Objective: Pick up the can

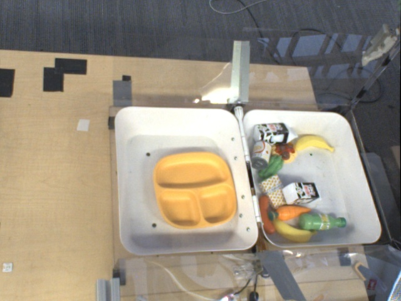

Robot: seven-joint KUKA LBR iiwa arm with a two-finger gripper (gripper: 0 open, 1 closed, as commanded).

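Note:
The can (pixel 259 152) is small and silvery with some red on its label. It lies in the right bin (pixel 351 168), close against the bin's left wall. A black-and-white carton (pixel 273 132) sits just behind it. A green pepper (pixel 272 165) touches its front end, and a small red item (pixel 286 150) lies at its right side.
The right bin also holds a banana (pixel 313 143), a second small carton (pixel 301 193), a carrot (pixel 290 213), a green bottle (pixel 321 221), another banana (pixel 293 232) and a red pepper (pixel 265 207). In the left bin (pixel 135 168) lies a yellow divided tray (pixel 193 188).

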